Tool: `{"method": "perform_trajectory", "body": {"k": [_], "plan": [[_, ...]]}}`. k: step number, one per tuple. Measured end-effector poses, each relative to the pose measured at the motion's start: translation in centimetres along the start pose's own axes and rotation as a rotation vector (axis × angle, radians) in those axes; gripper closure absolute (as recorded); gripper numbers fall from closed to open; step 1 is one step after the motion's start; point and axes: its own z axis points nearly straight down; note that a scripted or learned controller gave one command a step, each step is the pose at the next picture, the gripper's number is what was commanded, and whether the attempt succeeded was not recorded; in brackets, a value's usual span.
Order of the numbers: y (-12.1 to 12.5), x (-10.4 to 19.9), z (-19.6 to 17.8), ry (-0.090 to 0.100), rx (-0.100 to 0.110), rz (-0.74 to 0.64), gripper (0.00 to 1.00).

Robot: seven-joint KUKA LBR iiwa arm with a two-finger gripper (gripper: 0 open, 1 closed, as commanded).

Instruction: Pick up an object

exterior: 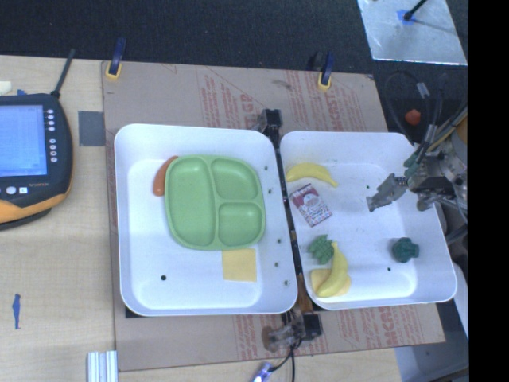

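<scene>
1 fixed camera looks down at a slant from above the surface (64,293), far enough off to take in both bins: the left bin (135,289) and the right bin (433,289). The arm (445,165) enters from the right edge.

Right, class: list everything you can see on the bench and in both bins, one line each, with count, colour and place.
Bins: 2, white, side by side.
Divided plate: 1, green, left bin.
Sausage: 1, orange-red, under plate's left edge.
Cheese slice: 1, yellow, below the plate.
Bananas: 2, yellow, right bin.
Card packet: 1, red and white, right bin.
Broccoli: 1, green, touching lower banana.
Green lump: 1, right bin.
Pendant: 1, orange, bench left.
Gripper: 1, grey, above right bin.
</scene>
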Motion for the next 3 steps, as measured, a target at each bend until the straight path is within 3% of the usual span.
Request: {"method": "perform_trajectory", "body": {"k": [1, 2, 3], "plan": [[-0.6, 4.4, 7.6, -0.001, 0.002, -0.002, 0.00], [-1.6, 3.0, 19.0, -0.002, -0.005, -0.001, 0.00], [-1.5, 3.0, 17.9, 0.000, -0.004, -0.006, 1.00]]}}
